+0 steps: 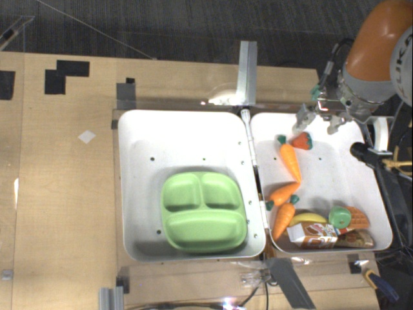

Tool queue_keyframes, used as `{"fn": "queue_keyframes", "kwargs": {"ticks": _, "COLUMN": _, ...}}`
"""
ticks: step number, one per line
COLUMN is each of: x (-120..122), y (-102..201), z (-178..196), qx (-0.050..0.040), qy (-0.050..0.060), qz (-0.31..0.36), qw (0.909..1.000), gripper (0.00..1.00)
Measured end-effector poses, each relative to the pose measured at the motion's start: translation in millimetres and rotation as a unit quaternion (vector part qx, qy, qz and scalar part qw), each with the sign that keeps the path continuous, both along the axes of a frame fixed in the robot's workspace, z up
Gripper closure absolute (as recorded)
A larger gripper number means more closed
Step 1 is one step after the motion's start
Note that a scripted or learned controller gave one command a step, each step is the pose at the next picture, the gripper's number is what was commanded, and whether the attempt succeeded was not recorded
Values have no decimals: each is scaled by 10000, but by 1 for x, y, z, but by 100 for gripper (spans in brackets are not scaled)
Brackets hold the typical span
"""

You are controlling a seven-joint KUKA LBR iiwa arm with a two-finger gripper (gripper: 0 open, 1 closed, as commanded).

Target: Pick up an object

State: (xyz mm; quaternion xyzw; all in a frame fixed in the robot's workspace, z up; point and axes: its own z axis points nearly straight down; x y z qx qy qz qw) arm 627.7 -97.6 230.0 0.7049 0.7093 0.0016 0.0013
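I am hovering my end effector [318, 119], fingers spread and pinching nothing, at the upper right of the frame, just above the strawberry [301, 141] lying in the right bin [361, 173].

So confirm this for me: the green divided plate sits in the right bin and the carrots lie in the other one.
Wrong bin. The camera view shows the green divided plate in the left bin; the carrots lie in the other one, the right bin.
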Motion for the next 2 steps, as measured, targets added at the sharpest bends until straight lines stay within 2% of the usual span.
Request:
{"fn": "queue_keyframes", "kwargs": {"ticks": 1, "x": 29, "y": -5, "z": -109, "qx": -26, "qy": -140, "qz": 31, "qw": 9999, "gripper": 0}}
{"fn": "queue_keyframes", "kwargs": {"ticks": 2, "x": 22, "y": -7, "z": -120, "qx": -75, "qy": -222, "qz": 320, "qw": 9992, "gripper": 0}}
